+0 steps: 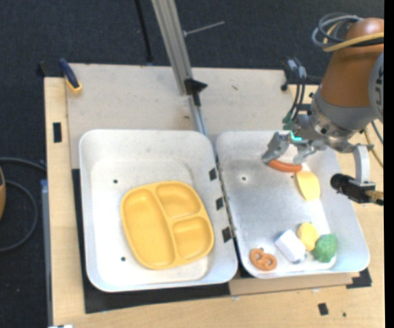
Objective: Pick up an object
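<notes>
My gripper (pixel 289 153) hangs over the far part of the right bin (pixel 251 203), with its two grey fingers spread apart, so it is open. Just under the fingertips lies a small orange-red sausage-shaped piece (pixel 283 164) on the bin floor; I cannot tell whether the fingers touch it. A pale yellow piece (pixel 308 184) lies just to its right. Near the bin's front right corner sit a white block (pixel 290 244), a yellow lump (pixel 307 234), a green broccoli-like toy (pixel 325 248) and an orange pretzel shape (pixel 263 259).
The left bin (pixel 101 162) holds a yellow divided plate (pixel 166 224). A slanted metal post (pixel 176 46) rises behind the bins. The middle of the right bin's floor is bare.
</notes>
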You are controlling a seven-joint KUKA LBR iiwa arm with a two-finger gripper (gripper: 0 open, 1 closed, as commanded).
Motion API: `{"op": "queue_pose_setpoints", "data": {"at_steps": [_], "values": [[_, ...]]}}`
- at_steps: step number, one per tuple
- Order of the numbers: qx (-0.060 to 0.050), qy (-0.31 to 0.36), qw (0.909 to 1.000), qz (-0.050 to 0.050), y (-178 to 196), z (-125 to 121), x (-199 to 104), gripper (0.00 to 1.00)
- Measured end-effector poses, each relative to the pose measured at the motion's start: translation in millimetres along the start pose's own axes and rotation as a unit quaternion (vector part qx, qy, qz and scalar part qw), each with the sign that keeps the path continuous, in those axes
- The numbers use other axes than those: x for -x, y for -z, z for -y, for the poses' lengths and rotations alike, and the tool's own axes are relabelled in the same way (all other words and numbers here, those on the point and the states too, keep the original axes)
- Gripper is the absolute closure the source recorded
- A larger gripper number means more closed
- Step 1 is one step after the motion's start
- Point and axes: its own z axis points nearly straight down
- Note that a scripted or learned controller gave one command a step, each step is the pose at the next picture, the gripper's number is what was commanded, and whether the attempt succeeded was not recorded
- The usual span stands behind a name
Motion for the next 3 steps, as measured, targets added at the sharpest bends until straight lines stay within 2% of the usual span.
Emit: {"op": "queue_pose_setpoints", "data": {"at_steps": [1, 3], "values": [[0.001, 0.0, 1.0, 0.0, 1.1, -0.6, 0.0, 0.0], [-0.001, -0.001, 1.0, 0.0, -85.3, -4.3, -6.2, 0.0]]}}
